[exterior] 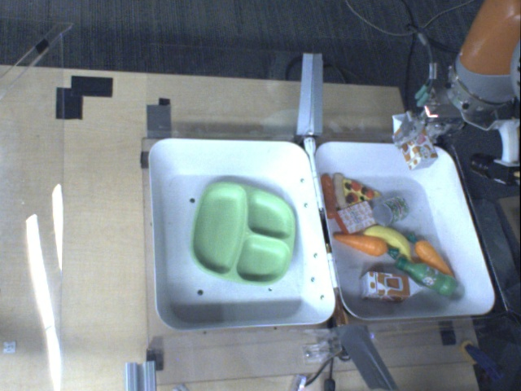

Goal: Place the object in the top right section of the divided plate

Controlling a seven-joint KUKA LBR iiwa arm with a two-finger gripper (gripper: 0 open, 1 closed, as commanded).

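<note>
Green divided plate (242,231) sits in the left bin (163,243); over the right bin's (472,243) far right corner, the claw (417,137) grips a small patterned carton (416,148), off the toys below.

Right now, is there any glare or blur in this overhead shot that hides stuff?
Camera view: pale streaks of glare lie on the bench at left, away from both bins; the green divided plate is evenly lit and clear; the toys in the right bin are soft but recognisable; the gripper area is blurry with a small bright glint.
</note>
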